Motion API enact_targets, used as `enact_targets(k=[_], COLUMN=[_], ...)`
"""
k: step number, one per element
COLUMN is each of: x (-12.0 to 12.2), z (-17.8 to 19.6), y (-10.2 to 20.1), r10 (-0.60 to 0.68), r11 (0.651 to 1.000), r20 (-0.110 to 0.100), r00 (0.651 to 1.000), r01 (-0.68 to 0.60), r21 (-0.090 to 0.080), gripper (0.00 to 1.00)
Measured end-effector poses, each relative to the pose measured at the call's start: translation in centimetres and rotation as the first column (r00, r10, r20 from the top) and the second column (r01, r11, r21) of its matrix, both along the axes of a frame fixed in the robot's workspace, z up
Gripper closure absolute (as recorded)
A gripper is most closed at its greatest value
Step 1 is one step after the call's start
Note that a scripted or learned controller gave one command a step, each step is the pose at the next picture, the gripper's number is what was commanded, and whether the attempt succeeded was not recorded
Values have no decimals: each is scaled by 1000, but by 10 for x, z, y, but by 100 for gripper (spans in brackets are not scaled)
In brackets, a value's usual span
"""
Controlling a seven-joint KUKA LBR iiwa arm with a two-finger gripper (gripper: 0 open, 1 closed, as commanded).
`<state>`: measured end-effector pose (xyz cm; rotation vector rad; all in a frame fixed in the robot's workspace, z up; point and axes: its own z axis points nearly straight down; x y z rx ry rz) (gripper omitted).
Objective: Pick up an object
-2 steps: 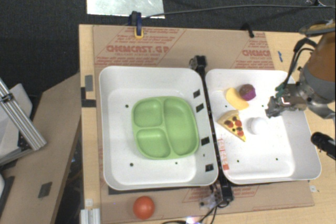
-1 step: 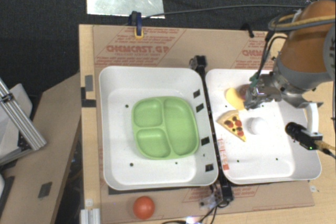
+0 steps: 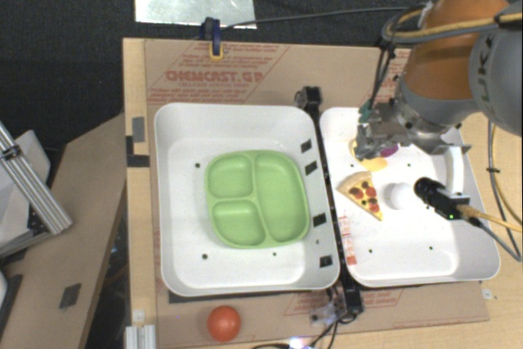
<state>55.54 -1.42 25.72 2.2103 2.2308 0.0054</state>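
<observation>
Over the right bin's (image 3: 425,270) far-left part, gripper (image 3: 372,149) sits at a yellow piece (image 3: 377,164); open or closed, cannot tell. Pizza slice (image 3: 362,194) lies just beside. Green plate (image 3: 257,199) in left bin (image 3: 186,257).

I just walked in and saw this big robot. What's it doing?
The robot's hand is down in the right bin, just over a yellow toy and a purple toy. A toy pizza slice lies beside them, untouched. The left bin holds a green plate. I can't see anything picked up yet.
</observation>
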Motion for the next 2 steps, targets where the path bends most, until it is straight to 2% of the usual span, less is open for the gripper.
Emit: enact_targets(k=[2], x=[39], z=[-7], y=[89], r10=[-1], r11=[1000], r20=[-1], r00=[1000], r01=[1], r21=[0], gripper=[100])
